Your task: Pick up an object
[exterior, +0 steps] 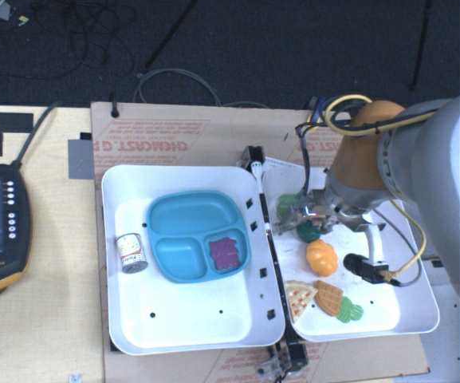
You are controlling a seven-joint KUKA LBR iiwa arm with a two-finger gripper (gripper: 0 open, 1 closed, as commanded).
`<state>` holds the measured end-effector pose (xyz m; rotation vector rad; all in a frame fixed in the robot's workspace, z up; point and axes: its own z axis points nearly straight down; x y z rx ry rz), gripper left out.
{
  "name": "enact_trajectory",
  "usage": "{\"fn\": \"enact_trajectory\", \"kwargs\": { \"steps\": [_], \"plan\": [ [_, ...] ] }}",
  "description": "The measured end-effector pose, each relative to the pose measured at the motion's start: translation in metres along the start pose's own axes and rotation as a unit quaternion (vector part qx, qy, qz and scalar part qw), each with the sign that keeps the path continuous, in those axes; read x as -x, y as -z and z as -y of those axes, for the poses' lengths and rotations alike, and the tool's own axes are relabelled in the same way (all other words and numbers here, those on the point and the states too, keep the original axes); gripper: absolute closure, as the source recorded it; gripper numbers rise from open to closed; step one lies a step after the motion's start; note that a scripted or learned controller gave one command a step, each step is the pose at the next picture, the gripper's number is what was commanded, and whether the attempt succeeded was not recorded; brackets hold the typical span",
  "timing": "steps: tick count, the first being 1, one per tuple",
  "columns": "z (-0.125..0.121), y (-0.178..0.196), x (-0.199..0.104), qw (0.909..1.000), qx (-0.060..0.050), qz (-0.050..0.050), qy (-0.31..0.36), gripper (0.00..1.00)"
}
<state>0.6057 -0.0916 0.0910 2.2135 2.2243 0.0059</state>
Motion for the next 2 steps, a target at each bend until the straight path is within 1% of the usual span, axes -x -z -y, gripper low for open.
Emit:
{"fn": "enact_trajectory", "kwargs": {
  "steps": [1, 2],
  "plan": [
    [-0.036, -0.005, -0.002, 0.9999, -0.011, -0.001, -0.004, 0.0],
    [-0.036, 0.005, -0.002, 1.0, -0.008, 0.0, -0.003, 1.0]
  ]
}}
